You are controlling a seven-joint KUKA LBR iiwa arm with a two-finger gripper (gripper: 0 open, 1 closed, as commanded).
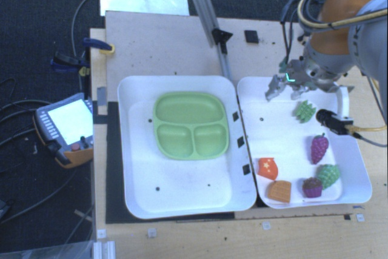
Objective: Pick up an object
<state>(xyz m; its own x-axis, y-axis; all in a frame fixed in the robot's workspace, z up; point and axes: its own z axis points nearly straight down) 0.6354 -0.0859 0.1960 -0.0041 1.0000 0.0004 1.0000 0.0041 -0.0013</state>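
Dark carpet surrounds the bench [163, 39], which carries two white bins. Nearest the camera, the right bin [357, 191] holds the candidate objects along its front and right side: an orange block [279, 191], a red piece [267, 167], a purple item [312, 187], a green cluster [328, 174] and purple grapes [319, 148]. Farther back lies a green toy [304, 111]. The left bin [130, 148] holds a green divided plate [191, 125]. Farthest, the gripper [285, 89] hangs over the right bin's rear, gripping nothing; its finger spread is unclear. The green toy is judged the likely target.
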